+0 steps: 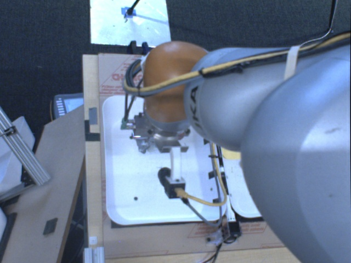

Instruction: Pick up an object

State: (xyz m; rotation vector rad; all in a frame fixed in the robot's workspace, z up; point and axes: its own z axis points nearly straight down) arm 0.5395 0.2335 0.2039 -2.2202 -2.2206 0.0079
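— Where the desk begins at the left, what lies on it?

— Its pale edge runs alongside the left bin, a shallow white tray that takes up most of the desk surface I can see.

— As for the thing to be picked up, where is it?

— The one loose item I can make out is a small dark speck on the floor of the left bin, toward its lower left corner in the view. It is too small to tell what it is. It lies apart from the robot, off to its left.

— And the end effector?

— The end effector hangs over the middle of the left bin, directly under the orange band. Its metal base shows just below the orange. Whether it is released or clenched I cannot tell from this angle.

— What is further right?

— The grey arm comes in from the right and looms large in the foreground. It covers most of the right bin, of which a white strip shows just beside the left bin's right wall.
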